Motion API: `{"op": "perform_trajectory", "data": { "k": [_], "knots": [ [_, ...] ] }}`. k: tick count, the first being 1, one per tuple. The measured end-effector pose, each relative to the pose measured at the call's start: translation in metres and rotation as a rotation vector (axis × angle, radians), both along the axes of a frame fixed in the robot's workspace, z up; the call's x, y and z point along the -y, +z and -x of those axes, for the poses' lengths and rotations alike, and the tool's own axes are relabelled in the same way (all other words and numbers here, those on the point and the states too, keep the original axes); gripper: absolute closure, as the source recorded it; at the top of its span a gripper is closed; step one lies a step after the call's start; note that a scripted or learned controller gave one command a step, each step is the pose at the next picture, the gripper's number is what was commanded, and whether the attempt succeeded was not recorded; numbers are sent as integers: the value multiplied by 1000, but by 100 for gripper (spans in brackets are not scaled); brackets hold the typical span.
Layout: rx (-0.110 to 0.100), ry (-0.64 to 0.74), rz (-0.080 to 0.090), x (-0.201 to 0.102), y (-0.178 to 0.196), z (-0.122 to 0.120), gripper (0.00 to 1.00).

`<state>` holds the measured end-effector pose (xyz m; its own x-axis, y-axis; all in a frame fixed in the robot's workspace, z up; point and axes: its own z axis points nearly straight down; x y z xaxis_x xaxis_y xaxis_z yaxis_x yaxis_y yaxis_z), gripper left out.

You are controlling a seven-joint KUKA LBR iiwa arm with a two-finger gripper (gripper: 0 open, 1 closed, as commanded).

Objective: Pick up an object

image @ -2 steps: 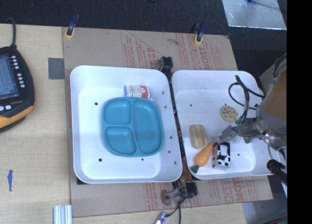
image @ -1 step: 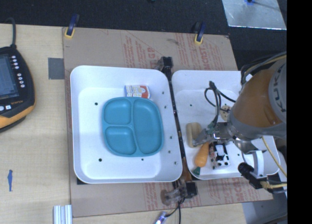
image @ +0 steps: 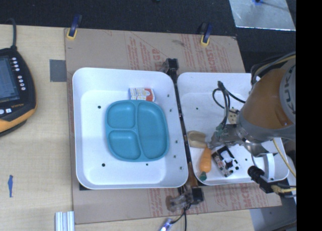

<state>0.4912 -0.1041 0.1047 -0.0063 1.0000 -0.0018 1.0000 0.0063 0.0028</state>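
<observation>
A: Item, step in hand?
B: Approach. Gripper (image: pixel 220 150) low in the right bin (image: pixel 201 89), just beside the carrot (image: pixel 205 160).
A: Pincer state?
B: Cannot tell; the wrist hides it. Nothing visibly held.
A: Item, target?
B: Carrot, orange, green-tipped, lying by the bin's left wall; a tan piece (image: pixel 196 138) beside it.
A: Next move?
B: Likely centring over the carrot, then closing.
</observation>
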Motion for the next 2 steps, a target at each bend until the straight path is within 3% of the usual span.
{"op": "perform_trajectory", "data": {
  "k": [1,2],
  "knots": [
    [-4,-2,-2,-16,100,14,100],
    [-5,-2,-3,-41,132,-2,100]
  ]
}}
